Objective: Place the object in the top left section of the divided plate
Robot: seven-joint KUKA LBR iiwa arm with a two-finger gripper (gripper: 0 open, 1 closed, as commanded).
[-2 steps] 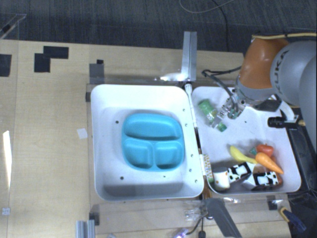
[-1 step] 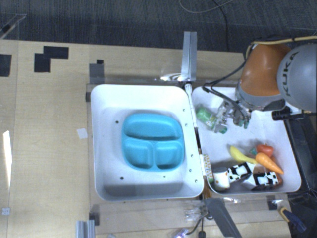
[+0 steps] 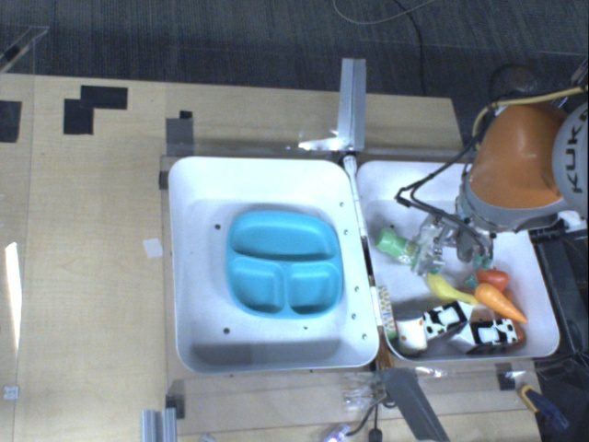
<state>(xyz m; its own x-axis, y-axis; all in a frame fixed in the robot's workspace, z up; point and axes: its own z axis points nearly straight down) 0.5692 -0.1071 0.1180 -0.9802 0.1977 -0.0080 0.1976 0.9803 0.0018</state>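
A blue divided plate [image 3: 281, 261] lies in the left white bin [image 3: 198, 247]; one long section runs across its far side and two smaller ones sit nearer me. In the right bin [image 3: 543, 330] lie a green object [image 3: 393, 244], a yellow banana [image 3: 448, 289], an orange carrot [image 3: 500, 303], a red piece [image 3: 494, 277] and two black-and-white cow toys [image 3: 446, 320]. My gripper [image 3: 440, 250] hangs low over the right bin, just right of the green object and above the banana. Nothing visibly sits between its fingers.
A metal post [image 3: 352, 99] stands at the far end of the divider between the bins. Black cables [image 3: 419, 191] loop from the wrist over the right bin. The arm's orange band [image 3: 520, 159] covers that bin's far right corner.
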